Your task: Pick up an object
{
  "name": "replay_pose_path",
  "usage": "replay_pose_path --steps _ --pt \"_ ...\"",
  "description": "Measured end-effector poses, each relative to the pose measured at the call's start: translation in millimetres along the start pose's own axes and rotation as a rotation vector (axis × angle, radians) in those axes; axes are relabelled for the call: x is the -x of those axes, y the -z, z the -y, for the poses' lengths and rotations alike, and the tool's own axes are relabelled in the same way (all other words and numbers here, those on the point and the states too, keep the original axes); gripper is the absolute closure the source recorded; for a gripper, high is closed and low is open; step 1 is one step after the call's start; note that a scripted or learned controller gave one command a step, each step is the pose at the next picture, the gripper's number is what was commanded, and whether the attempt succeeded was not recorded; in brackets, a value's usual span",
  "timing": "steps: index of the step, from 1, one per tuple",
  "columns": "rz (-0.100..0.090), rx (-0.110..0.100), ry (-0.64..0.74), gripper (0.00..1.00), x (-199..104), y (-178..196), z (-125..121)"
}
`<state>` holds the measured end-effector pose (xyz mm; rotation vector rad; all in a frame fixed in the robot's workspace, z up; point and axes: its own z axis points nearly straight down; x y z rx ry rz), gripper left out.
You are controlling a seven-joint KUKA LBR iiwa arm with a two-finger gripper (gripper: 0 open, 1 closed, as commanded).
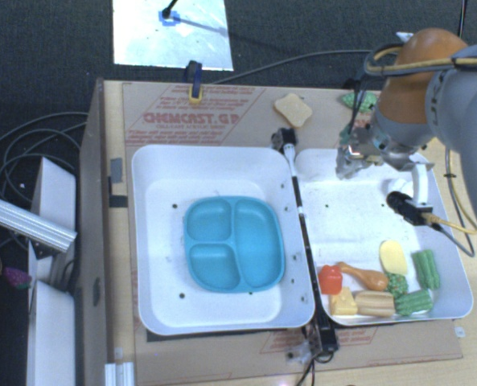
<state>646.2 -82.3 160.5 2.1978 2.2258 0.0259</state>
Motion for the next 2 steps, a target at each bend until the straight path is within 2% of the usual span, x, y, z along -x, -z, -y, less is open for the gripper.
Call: replay_pose_path --steps 1,2 --pt "0.001 -0.019 -0.007 1.0 -45 25 16" --pt "0.001 -0.019 -0.007 1.0 -83 24 12"
